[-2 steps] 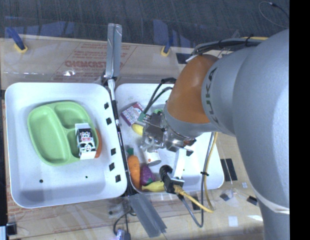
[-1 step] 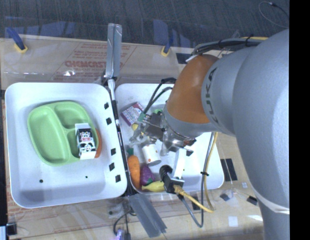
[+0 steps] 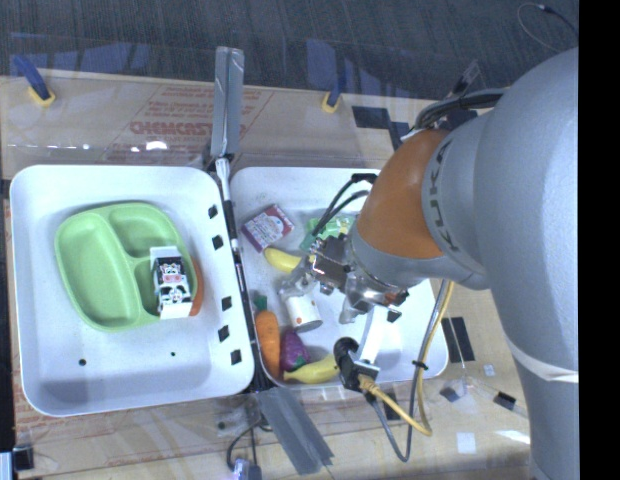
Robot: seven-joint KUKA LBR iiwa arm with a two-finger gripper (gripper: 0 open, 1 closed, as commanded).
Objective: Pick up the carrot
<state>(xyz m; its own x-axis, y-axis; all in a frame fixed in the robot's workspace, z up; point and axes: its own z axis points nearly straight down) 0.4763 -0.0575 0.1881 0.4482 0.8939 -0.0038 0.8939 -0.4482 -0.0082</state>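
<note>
The orange carrot (image 3: 268, 339) is seen lying lengthwise against the right bin's (image 3: 430, 353) left wall, near its front corner.

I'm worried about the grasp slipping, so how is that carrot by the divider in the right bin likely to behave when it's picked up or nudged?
The carrot looks smooth, tapered and rigid, so it should probably lift without flopping. Its rounded shape suggests it may roll or squirt out of a pinch. It lies against the right bin wall beside a purple item and banana, so a nudge likely disturbs those.

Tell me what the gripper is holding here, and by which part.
Cannot be told. The gripper is low in the right bin beside a white cup; the carrot lies apart, untouched.
</note>
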